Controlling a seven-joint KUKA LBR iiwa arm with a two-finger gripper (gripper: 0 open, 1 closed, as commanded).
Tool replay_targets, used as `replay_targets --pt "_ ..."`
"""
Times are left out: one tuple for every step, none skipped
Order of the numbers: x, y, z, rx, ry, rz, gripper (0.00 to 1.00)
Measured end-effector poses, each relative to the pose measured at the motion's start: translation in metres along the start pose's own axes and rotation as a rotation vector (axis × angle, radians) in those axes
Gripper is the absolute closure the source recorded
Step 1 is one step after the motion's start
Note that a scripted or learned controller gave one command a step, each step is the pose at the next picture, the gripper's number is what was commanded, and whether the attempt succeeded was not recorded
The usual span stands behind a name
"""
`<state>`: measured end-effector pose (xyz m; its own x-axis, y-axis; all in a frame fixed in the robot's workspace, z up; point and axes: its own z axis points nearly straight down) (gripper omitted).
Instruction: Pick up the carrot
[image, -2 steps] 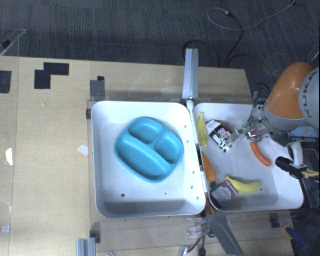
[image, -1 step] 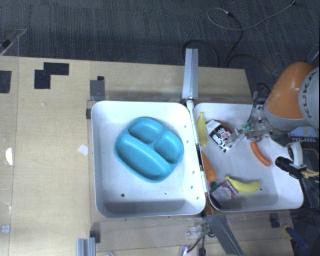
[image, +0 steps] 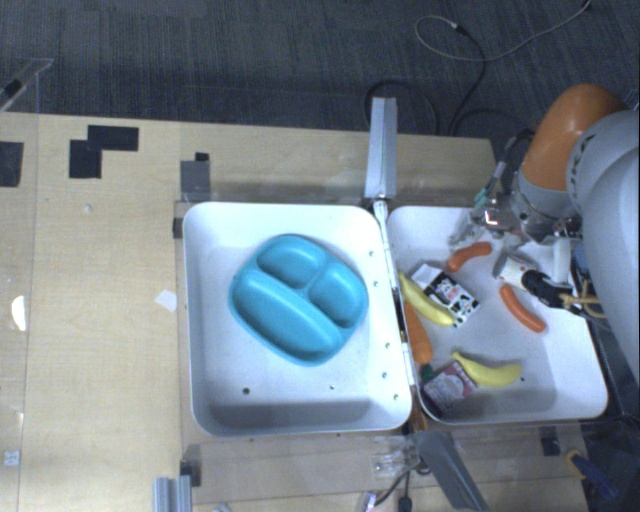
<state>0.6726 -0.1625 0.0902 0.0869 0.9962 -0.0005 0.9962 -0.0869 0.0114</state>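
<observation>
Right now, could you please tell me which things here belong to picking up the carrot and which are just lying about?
Job in hand:
carrot, probably the orange piece against the right bin's left wall
tool, over that bin's far end

Lying about:
far banana
near banana
two sausage-like pieces
printed box
dark packet
blue plate

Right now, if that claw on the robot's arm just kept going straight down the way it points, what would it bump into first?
Probably the small orange piece lying just under the gripper in the right bin. Height is hard to judge from this slanted view, so it could land on bare bin floor beside it.
</observation>
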Motion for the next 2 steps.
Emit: replay_targets --pt "0.078 -0.037 0.002 0.004 0.002 -0.104 0.0" --pt "0.14 -0.041 -0.098 0.003 0.003 -0.405 0.0"
